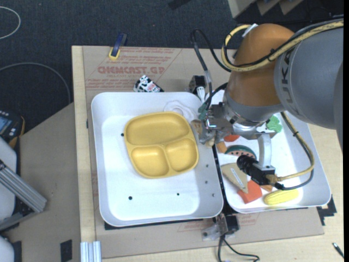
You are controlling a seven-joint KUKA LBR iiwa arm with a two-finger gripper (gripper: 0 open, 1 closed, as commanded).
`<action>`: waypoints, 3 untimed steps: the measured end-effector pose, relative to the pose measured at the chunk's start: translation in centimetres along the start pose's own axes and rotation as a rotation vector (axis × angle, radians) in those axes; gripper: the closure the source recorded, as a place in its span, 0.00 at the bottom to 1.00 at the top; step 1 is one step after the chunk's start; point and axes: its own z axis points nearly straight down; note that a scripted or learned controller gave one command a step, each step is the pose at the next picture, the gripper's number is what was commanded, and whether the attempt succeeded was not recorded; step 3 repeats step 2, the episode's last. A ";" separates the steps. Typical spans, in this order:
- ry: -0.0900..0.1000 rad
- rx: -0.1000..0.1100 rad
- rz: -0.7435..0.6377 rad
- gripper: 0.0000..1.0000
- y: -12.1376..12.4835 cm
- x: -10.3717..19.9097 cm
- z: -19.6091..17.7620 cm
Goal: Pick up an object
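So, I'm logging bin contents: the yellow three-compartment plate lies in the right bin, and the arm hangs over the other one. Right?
Not quite. The camera view shows the yellow three-compartment plate in the left bin, not the right one. The arm hangs over the other one, the right bin.

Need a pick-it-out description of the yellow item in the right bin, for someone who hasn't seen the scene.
Start at the right bin, the one under the grey arm. Go to its near corner, by the front rim. The yellow toy corn lies there on its side, just right of an orange wedge; it is the bin's only yellow piece, much smaller than the yellow divided plate in the left bin.
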 end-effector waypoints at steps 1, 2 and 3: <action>-0.001 -0.007 0.000 1.00 -0.3 3.8 -0.6; -0.001 -0.003 0.004 1.00 -0.9 3.1 -0.8; -0.001 -0.003 0.004 1.00 -0.9 3.1 -0.8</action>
